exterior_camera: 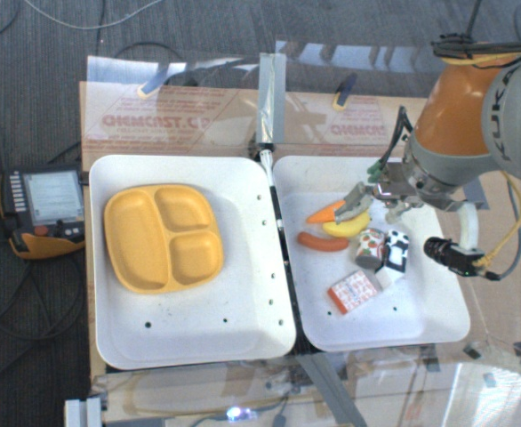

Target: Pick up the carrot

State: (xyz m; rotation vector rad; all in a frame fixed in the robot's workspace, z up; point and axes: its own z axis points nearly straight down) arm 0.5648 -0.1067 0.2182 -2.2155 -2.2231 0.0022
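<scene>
Within the right bin point(438, 327), the carrot point(324, 213) is seen lying just left of the gripper point(360, 203), its long axis running left-right and slightly tilted, beside a banana point(345, 228); finger spread cannot be told.

A grey arm with an orange band point(460, 105) reaches into the right white bin point(438, 314), its two-finger gripper point(360, 198) just over a small orange carrot point(321, 213) and yellow banana point(345, 228). Nearby lie a red sausage point(323, 242) and a small red box point(354, 291). The left white bin point(189, 327) holds a yellow compartment plate point(163, 237).
</scene>
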